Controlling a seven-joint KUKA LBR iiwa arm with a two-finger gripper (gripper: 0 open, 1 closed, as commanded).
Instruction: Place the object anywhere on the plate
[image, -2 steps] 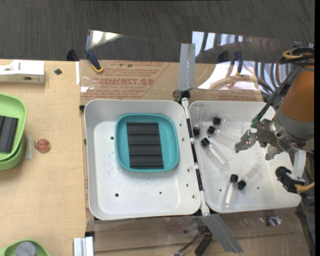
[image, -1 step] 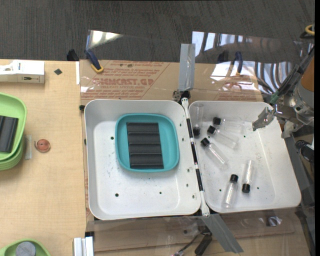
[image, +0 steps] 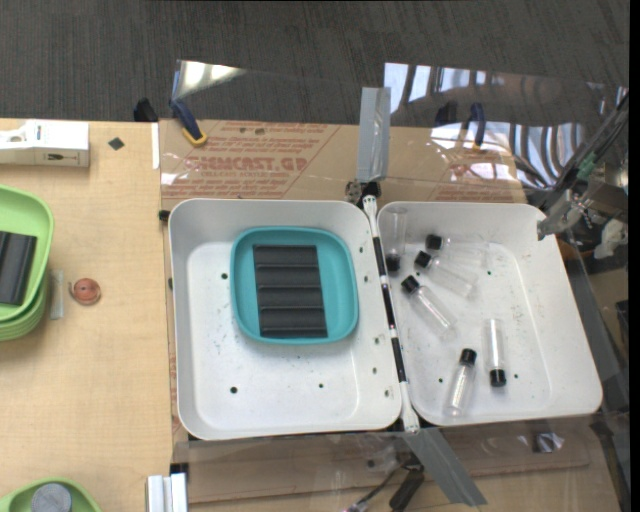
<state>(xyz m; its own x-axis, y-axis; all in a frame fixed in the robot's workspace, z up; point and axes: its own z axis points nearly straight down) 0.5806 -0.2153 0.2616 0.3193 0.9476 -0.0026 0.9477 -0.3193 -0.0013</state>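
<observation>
Two shallow white bins sit side by side on the surface (image: 90, 400). The left bin (image: 200, 390) holds one teal plate (image: 243, 300) with rounded corners, and on that plate lies one dark ribbed block (image: 291, 291) showing four ridges across it. The plate lies toward the upper middle of its bin, apart from the bin walls.

The right bin (image: 570, 380) holds clear vials with black caps. I count about six. Three lie clustered near the bin's upper left: one by the dividing edge (image: 392, 250), one just right of it (image: 439, 244), one below these with its cap at (image: 423, 260). A fourth vial (image: 425, 301) lies on a slant below that cluster. The last two lie nearer the bottom: one tilted (image: 461, 377) and one almost upright in the view (image: 496, 352), close together but apart. The glass is faint against the white, so the exact count in the cluster is hard to fix. All vials are in the right bin, well apart from the plate.

At the right edge, above the right bin's upper corner, part of the arm's end shows, where the pincer (image: 560, 212) appears small and cluttered; I cannot tell how it is set, and nothing is visibly in it.

On the surface to the left are one stack of green trays (image: 35, 215), one small reddish round piece (image: 86, 291) and one white box (image: 45, 144).
</observation>
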